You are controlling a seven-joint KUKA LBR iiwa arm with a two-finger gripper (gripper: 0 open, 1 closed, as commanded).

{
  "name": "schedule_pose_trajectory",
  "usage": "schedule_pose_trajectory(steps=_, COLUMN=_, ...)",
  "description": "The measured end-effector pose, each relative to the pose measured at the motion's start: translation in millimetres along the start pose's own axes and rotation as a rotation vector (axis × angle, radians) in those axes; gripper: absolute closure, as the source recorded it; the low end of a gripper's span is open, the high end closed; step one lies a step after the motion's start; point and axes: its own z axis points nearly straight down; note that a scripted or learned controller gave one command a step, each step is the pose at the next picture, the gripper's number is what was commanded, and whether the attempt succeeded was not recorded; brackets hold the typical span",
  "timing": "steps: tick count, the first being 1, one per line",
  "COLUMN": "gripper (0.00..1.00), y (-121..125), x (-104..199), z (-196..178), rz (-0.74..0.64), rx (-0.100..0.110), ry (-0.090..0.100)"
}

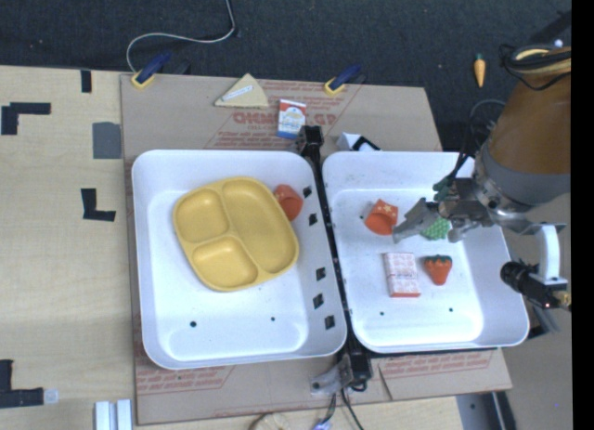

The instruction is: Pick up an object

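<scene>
The hand [418,224] hangs low over the right bin [371,326], toward its right edge, fingers spread apart around a green object [436,229]. Close by lie an orange toy [380,216], a pink box [402,274] and a strawberry [438,269].

Plate [237,233] in left bin [158,326]

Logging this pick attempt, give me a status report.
Gripper low over right bin, beside orange piece. Green item under wrist. Strawberry, pink box free nearby.
</scene>
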Motion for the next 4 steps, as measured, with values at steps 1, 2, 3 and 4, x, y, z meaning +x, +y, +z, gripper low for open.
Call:
schedule_pose_trajectory(steps=1, gripper=0.00, y=70.7, x=3.7, z=118.7, rz=0.001, rx=0.004, ry=0.000)
schedule_pose_trajectory(steps=2, gripper=0.00, y=144.6, x=-19.7, z=175.2, rz=-0.001, rx=-0.006, ry=-0.001)
schedule_pose_trajectory(steps=3, gripper=0.00, y=125.9, x=-1.7, z=175.6, rz=0.000, rx=-0.003, ry=-0.003)
schedule_pose_trajectory(steps=4, gripper=1.00, y=126.1, x=-1.6, z=165.4, rz=-0.001, rx=-0.003, ry=-0.003)
